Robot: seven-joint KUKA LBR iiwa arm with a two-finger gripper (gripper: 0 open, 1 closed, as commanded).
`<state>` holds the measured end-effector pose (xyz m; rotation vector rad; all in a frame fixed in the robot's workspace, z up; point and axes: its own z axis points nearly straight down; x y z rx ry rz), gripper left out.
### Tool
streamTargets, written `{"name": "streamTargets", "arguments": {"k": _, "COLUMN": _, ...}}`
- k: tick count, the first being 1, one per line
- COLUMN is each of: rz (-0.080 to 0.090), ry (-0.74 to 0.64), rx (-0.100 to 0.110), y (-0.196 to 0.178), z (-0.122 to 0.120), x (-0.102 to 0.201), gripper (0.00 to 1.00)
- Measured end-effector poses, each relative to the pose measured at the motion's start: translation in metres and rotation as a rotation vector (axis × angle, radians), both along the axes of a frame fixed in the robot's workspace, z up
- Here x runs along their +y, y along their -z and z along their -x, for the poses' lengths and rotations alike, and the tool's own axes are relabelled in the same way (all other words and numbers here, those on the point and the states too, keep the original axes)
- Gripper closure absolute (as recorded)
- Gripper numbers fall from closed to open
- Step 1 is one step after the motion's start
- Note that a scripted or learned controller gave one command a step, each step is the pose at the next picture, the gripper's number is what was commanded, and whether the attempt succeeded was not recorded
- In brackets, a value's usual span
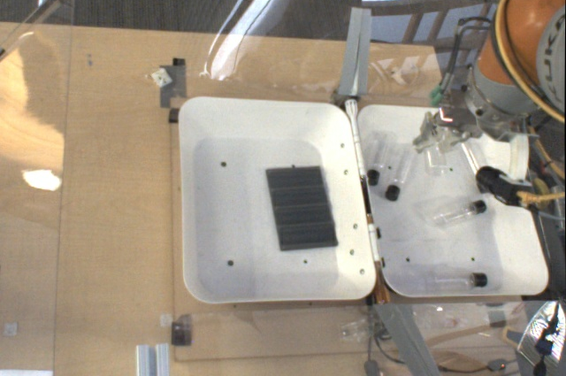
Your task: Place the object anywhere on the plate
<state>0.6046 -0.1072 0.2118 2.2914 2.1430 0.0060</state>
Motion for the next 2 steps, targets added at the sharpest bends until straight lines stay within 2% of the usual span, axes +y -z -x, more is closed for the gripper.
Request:
{"name": "streamTargets", "arguments": {"k": 1, "rz": -0.002, "ry": 0.305, "rx": 0.001, "y": -0.061, "z": -0.021, "x": 0.067, "gripper": 1.00}}
{"name": "streamTargets", "arguments": {"k": 2, "rz": -0.004, "ry": 0.672, "rx": 0.006, "y": 0.014, "z": 0.020, "x": 0.126, "gripper": 1.00}}
